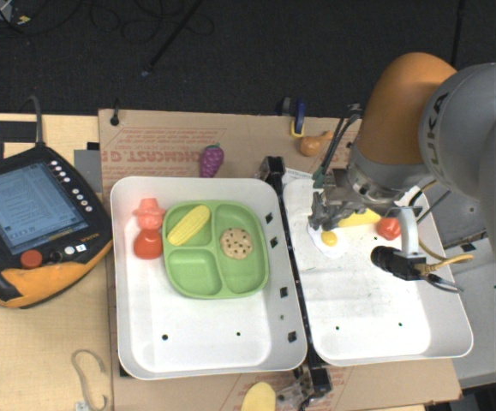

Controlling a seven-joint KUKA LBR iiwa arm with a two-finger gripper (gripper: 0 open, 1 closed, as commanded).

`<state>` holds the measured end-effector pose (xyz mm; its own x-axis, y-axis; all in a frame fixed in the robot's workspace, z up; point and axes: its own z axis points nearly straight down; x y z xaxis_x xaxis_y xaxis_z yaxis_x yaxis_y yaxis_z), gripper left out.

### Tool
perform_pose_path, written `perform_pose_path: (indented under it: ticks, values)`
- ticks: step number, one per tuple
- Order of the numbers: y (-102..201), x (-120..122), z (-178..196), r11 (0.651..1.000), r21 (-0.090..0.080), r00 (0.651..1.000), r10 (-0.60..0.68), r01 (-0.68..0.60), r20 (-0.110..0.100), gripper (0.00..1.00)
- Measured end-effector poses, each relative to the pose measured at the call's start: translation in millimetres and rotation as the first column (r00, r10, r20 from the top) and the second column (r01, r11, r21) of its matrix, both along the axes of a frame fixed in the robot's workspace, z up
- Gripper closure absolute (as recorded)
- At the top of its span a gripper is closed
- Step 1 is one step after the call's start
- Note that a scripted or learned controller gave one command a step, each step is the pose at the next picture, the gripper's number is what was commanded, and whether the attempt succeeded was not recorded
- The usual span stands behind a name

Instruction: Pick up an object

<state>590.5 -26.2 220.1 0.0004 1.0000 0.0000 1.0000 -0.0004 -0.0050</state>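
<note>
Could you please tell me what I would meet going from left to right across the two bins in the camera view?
Red figure → corn → cookie → fried egg → yellow piece → red piece.

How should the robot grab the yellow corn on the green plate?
Come from straight above and pinch the corn across its narrow middle. It lies flat and slanted in the upper-left compartment of the green plate, so its long sides look free, while the compartment walls probably crowd its ends.
</note>
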Motion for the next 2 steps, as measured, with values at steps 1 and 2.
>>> perform_pose_path:
  ticks: [1,2]
  values:
    - [4.0,0.4,4.2,1.0,0.0,1.0,-0.001,0.001,0.003,1.0]
    - [3.5,5.0,-2.4,1.0,-0.001,1.0,0.001,-0.001,0.002,1.0]
